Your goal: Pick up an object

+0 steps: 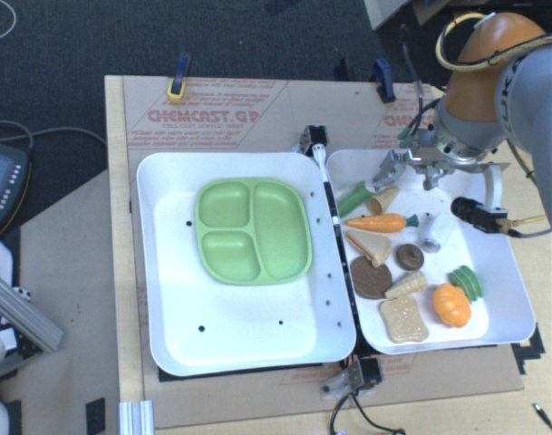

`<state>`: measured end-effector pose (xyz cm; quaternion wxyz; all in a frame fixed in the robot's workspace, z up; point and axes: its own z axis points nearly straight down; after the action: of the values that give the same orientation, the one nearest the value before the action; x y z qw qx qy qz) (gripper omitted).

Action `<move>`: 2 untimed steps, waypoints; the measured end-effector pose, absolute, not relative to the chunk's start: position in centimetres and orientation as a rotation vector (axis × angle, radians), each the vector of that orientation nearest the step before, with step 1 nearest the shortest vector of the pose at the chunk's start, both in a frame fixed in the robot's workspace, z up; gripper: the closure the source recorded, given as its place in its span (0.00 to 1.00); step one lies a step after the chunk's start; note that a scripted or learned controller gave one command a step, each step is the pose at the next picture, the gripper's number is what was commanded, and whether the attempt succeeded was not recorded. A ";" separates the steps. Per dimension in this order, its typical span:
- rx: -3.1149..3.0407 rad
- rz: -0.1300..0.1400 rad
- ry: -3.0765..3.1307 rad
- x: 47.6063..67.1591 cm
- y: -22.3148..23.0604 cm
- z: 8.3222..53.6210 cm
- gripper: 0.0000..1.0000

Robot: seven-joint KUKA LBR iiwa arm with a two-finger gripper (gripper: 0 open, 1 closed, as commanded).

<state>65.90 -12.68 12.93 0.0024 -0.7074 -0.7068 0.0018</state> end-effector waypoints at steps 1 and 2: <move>-2.221 0.001 -2.220 65.9 -12.6 8.3 0.00; -2.226 -0.008 -2.225 66.2 -12.6 9.9 1.00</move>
<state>66.18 -12.60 9.89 -0.0029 -0.7072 -0.7070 -0.0026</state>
